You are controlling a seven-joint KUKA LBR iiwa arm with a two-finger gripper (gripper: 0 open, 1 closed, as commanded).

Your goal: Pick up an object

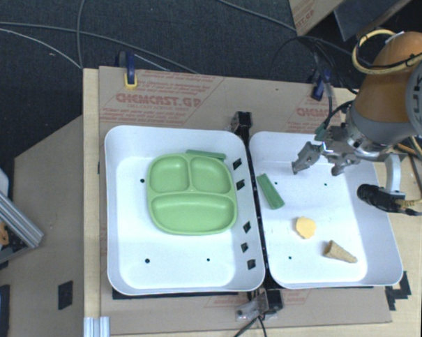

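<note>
Two shallow white bins are seen side by side on the bench; the left bin (123, 265) carries a green divided plate (192, 194) in its upper middle, with a thin green strip (206, 155) just past the plate's top edge; the right bin (374, 269) carries three small things, any of which could serve as the object to be picked. A green stick (270, 190) lies aslant near that bin's left wall, at centre frame; a round yellow piece (305, 228) lies below and right of it, and a tan wedge (340, 252) lies lower right again, near the bottom rim; the three are kept well apart from one another, which is judged to leave room for fingers around each. The gripper (320, 159) is held over the upper part of the right bin, at upper right of the frame; its fingers are spread, with nothing between them. It is judged that no grasp has yet been made; the green stick lies nearest, below and left of the fingertips.
</note>
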